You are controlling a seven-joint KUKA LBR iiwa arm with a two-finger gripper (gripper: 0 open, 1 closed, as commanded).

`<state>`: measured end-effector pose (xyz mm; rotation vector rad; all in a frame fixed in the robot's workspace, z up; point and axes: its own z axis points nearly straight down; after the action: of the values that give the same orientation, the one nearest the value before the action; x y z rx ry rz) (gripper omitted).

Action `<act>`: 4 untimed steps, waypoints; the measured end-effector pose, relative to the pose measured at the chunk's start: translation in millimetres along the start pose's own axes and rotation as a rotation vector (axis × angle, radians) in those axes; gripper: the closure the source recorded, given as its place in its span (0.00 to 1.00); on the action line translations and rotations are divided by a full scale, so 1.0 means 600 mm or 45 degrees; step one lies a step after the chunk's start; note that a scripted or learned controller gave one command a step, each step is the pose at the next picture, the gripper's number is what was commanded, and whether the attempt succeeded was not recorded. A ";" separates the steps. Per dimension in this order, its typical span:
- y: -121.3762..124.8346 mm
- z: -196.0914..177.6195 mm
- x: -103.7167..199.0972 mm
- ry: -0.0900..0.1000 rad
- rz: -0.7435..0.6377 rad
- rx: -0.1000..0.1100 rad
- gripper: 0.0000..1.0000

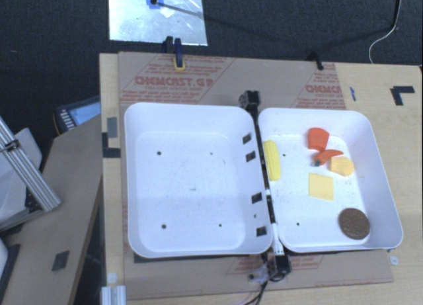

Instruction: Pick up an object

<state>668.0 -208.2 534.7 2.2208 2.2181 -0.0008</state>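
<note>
We log no pick so far: every candidate lies loose in the right bin [377,165], and the left bin [132,165] carries nothing we can make out. The state of the jaws we cannot tell.

Contents of the right bin: a yellow corn cob [271,159] hard against its left wall; an orange piece [318,139] near the far edge, with a smaller orange-and-teal bit [326,157], possibly a toy carrot, just beside it; a yellow-orange block [342,166]; a flat yellow square [322,186] mid-floor; a brown disc [354,223] by the near right corner.

The square has the most open floor around it. The cob and disc crowd the walls, so we judge them awkward.
</note>
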 end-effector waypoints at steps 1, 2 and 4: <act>0.001 -0.001 0.004 0.001 -0.007 -0.001 1.00; 0.001 -0.001 0.004 0.001 -0.007 -0.001 0.00; 0.002 -0.020 0.005 -0.002 -0.013 -0.005 0.00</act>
<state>669.0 -205.1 546.9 2.2064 2.2267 0.0022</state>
